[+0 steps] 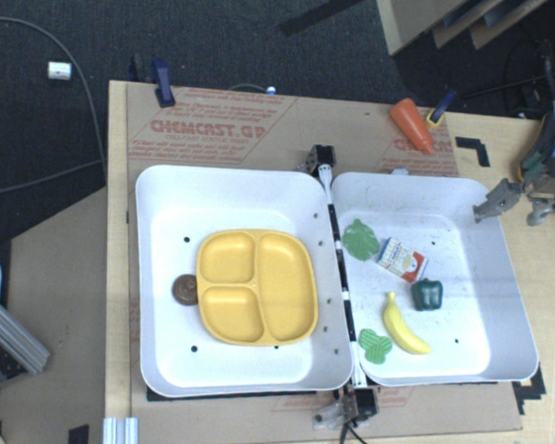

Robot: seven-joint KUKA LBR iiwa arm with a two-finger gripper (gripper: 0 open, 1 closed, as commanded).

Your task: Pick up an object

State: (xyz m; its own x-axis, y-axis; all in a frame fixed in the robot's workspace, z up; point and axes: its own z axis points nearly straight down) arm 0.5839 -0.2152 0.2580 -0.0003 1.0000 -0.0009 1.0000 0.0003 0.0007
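Observation:
The right bin [499, 277] holds a yellow banana [404, 328], a dark green pepper [427, 294], a small white, red and blue carton [402, 260], a light green leafy piece [360, 240] and a smaller green piece [375, 344]. My gripper [511, 212] hangs over the far right corner of that bin, beyond its rim. Its fingers stand apart and open, and nothing is between them. It is well to the right of and behind all the objects.
In the left bin [153, 256] lies a yellow divided plate [255, 285] with a brown round piece [186, 289] beside its left edge. An orange carrot [412, 126] lies on the bench behind the right bin. A black divider clip [322, 158] sits between the bins.

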